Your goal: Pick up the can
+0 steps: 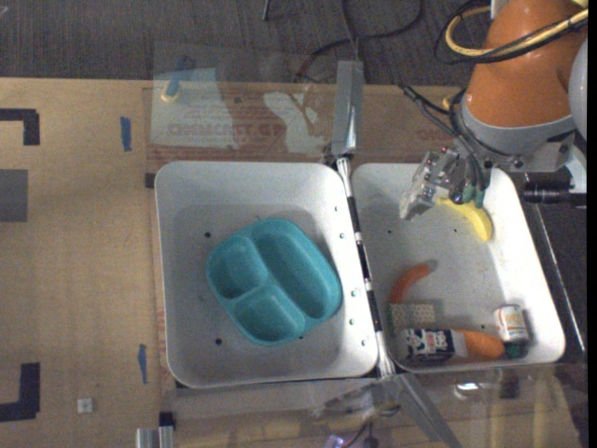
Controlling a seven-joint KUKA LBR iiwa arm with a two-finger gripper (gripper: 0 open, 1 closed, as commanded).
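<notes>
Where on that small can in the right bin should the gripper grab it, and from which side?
Probably from above, across the round body of the can. It seems to stand upright in the right bin's near right corner, with the wall and an orange item crowding its sides.

This looks like a robotics lab. A plywood bench (75,250) marked with blue tape (125,134) and black marks (22,125) carries two white bins (177,203) bolted side by side, a grey-and-orange industrial arm (518,63) reaches over them, and loose cables (373,7) trail across dark carpet (140,17).
</notes>
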